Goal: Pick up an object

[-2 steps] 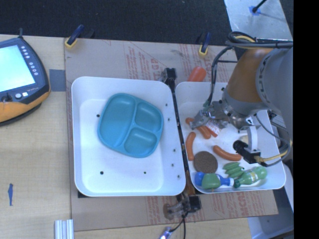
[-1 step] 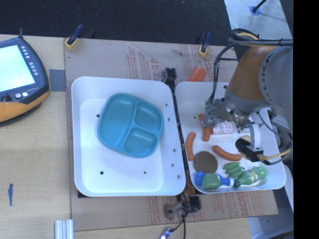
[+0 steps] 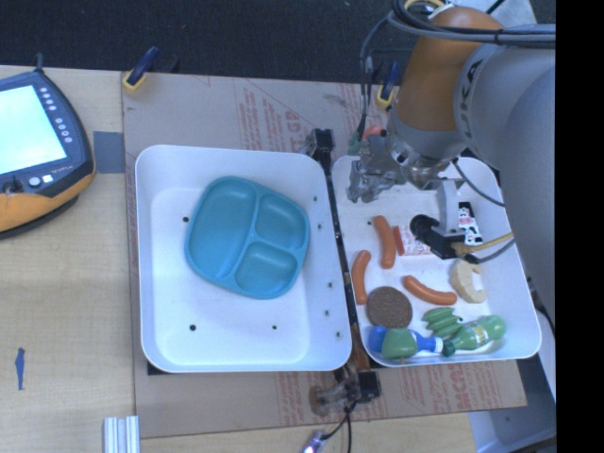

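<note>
My gripper hangs over the far left part of the right bin, above bare white floor, with nothing seen between its fingers. Just in front of it lies an orange-red sausage. Two more sausages lie further forward, one by the bin's left wall and one toward the middle. A brown round patty sits near the front, with a pale bread-like piece to the right. Green toy vegetables, a green bottle and a blue-and-green item line the front edge.
The left bin holds a blue divided plate, tilted slightly. A handheld pendant with a screen rests on the bench at far left. The grey arm with its orange band covers the right bin's far right corner.
</note>
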You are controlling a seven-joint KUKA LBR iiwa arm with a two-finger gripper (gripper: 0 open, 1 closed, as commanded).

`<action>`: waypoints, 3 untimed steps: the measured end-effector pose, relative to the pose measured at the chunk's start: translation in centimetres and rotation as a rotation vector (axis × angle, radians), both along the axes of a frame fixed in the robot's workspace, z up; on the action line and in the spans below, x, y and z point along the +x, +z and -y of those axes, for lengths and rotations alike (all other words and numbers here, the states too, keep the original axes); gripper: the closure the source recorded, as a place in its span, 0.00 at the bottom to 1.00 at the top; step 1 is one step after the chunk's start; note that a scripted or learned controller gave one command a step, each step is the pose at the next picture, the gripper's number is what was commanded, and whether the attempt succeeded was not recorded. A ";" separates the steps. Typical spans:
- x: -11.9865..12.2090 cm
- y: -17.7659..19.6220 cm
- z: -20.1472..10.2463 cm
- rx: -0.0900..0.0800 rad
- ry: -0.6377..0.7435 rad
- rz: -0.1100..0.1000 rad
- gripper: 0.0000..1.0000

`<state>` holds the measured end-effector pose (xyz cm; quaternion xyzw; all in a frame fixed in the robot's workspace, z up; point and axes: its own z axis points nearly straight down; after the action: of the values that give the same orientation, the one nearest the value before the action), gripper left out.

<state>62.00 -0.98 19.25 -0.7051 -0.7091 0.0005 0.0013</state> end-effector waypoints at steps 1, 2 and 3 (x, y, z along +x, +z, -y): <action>0.0 -0.1 0.1 -0.001 -0.001 -0.002 0.00; -1.0 -0.1 3.1 -0.001 -0.003 -0.003 0.00; 3.6 -4.1 8.7 -0.001 -0.004 -0.001 0.00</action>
<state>65.58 -9.67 15.11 -0.7064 -0.7078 0.0013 0.0011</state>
